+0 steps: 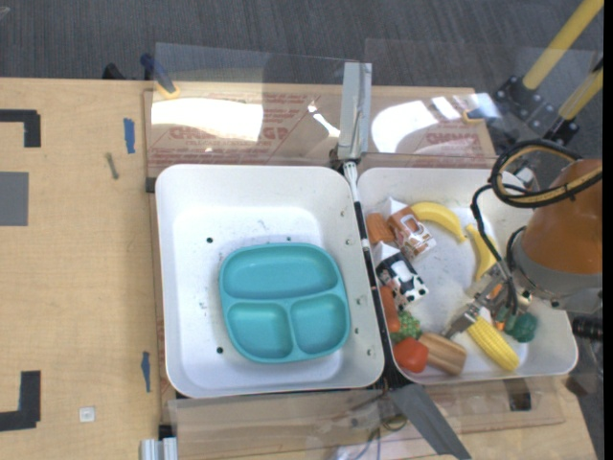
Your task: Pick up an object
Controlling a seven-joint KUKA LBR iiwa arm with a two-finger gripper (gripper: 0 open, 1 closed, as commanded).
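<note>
Red tomato (412,355) and a brown wooden block (443,352) lie at the near edge of the right bin (560,357), beside a corn cob (492,343). Just above the corn hangs the gripper (487,305), its 2 fingers apart and grasping nothing. A teal divided plate (284,300) sits in the left bin (192,199).

The arm (565,242) has a wide orange band, and under this band there is a round grey collar. Black cables (522,185) make loops above the orange part and go along its side. Below the collar sits the tool (488,300), a small metal part of grey and silver colour with thin pieces. Its details are too small to see clearly.
</note>
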